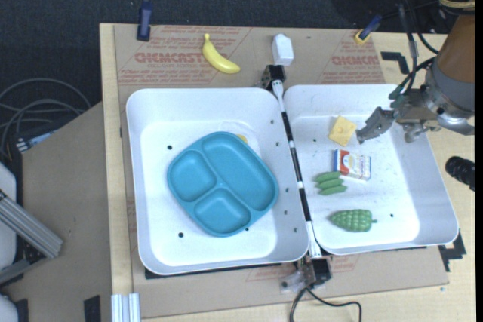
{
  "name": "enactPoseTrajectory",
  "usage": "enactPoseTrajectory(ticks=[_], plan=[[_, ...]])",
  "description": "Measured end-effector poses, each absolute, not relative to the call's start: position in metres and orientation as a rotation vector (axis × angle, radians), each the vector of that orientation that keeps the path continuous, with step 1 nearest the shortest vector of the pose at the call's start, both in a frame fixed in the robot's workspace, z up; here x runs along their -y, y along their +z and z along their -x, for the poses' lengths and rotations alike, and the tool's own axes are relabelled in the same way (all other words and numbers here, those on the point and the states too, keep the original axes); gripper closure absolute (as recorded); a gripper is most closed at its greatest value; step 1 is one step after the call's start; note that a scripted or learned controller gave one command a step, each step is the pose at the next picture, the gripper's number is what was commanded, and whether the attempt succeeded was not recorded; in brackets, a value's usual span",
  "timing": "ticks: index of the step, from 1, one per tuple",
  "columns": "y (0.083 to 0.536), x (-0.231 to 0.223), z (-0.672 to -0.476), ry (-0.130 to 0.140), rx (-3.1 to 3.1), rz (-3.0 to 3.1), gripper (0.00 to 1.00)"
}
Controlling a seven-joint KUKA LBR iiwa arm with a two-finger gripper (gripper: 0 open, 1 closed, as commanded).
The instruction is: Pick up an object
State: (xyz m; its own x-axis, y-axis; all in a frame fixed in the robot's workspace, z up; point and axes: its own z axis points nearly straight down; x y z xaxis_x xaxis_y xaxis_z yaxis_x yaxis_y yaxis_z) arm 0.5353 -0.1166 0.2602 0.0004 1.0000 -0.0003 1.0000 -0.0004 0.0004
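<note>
The right bin (423, 185) holds a yellow cheese wedge (341, 130), a small red, white and blue box (353, 164), a green pea pod (330, 182) and a bumpy green toy vegetable (352, 219). My gripper (386, 133) hangs over the bin's upper right part, just right of the cheese wedge and above the box. Its fingers (370, 127) are spread open with nothing between them. One fingertip points down-left toward the cheese without touching it.
A blue divided plate (221, 182) lies in the left bin (151, 132). A yellow banana (219, 56) and a small white block (283, 49) rest on the bench behind the bins. Cables run along the divider between the bins.
</note>
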Motion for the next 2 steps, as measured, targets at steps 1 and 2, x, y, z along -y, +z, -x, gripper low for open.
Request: enactPoseTrajectory(ticks=[1, 2], plan=[[0.181, 0.117, -0.568, -0.001, -2.222, -2.223, 0.0], [0.089, 0.104, -0.57, 0.007, -2.216, -2.217, 0.0]])
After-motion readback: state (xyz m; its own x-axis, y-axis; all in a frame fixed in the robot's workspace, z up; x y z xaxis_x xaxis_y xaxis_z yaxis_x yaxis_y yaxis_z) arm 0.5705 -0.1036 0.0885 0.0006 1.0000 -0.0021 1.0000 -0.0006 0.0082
